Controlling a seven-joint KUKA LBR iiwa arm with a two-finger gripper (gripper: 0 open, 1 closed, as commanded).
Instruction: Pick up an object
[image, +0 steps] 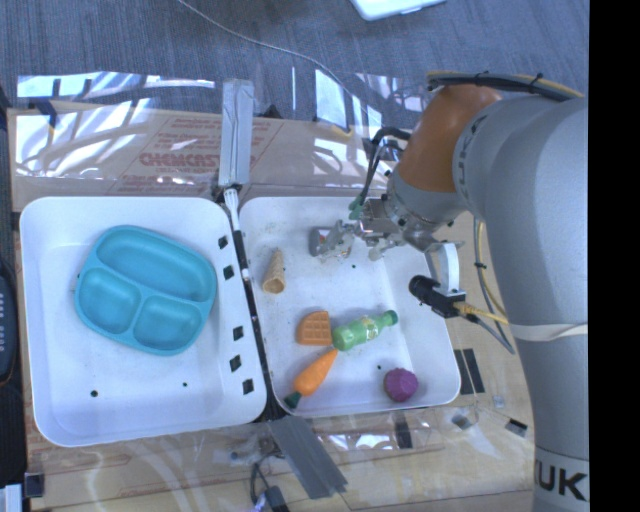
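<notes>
The pincer (330, 243), its opening indiscernible, hung just beside the cone (274, 270), judged light, rigid, best gripped mid-body.

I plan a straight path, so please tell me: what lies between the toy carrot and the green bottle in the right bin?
The waffle piece lies between the carrot and the green bottle, touching or nearly touching the bottle, in the camera view.
</notes>
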